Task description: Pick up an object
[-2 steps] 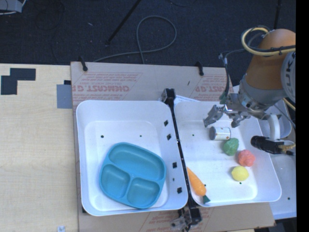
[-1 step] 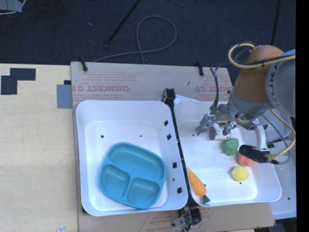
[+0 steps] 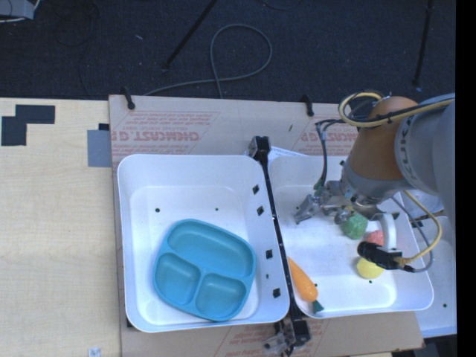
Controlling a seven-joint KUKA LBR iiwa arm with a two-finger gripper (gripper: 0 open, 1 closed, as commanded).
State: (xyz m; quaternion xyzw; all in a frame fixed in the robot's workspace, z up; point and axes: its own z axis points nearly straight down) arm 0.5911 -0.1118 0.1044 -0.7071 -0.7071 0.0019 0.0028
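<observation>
Camera view: the end effector (image 3: 321, 208) is seen low in the right bin (image 3: 335, 292), fingers spread, nothing between them. A green object (image 3: 354, 225) lies just beside it.

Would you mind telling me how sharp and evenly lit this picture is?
In the camera view, the white bins are brightly lit, almost washed out; the floor above is dark; small items by the gripper look soft and blurry; the blue tray is clear.
</observation>
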